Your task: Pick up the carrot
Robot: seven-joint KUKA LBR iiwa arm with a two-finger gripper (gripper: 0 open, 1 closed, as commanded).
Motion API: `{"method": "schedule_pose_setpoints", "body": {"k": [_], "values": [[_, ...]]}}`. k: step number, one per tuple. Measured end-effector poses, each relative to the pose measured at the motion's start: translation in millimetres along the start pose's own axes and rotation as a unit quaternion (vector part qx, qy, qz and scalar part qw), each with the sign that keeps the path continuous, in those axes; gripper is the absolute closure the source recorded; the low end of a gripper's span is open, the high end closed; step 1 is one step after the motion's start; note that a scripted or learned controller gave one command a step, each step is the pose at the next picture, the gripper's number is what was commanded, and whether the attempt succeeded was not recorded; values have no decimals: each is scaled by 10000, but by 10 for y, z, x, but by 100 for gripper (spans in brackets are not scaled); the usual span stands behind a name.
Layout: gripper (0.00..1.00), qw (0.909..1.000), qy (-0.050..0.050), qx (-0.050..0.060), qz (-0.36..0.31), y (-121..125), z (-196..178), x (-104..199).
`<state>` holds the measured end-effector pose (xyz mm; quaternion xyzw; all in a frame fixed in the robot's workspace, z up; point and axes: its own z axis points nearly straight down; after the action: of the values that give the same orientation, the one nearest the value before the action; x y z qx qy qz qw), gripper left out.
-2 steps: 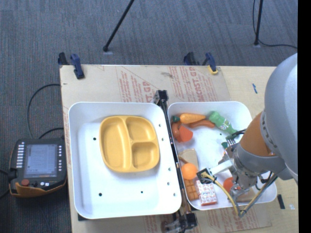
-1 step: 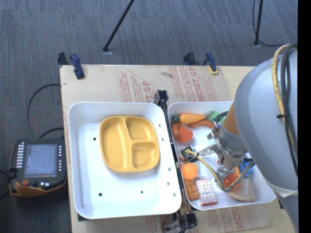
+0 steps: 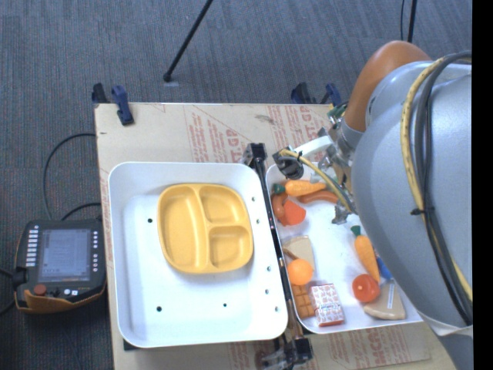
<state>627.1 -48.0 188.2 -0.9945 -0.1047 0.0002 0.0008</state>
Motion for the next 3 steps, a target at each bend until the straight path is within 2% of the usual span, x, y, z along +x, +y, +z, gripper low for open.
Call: {"method": "schedule_pose_setpoints", "body": {"k": [1, 2, 3], "values": [[0, 10000, -20, 8, 44, -214, 14, -1068], [0, 10000, -20, 11, 54, -554, 16, -1433], [0, 9977, -16, 6, -683, -554, 14, -556]]}}
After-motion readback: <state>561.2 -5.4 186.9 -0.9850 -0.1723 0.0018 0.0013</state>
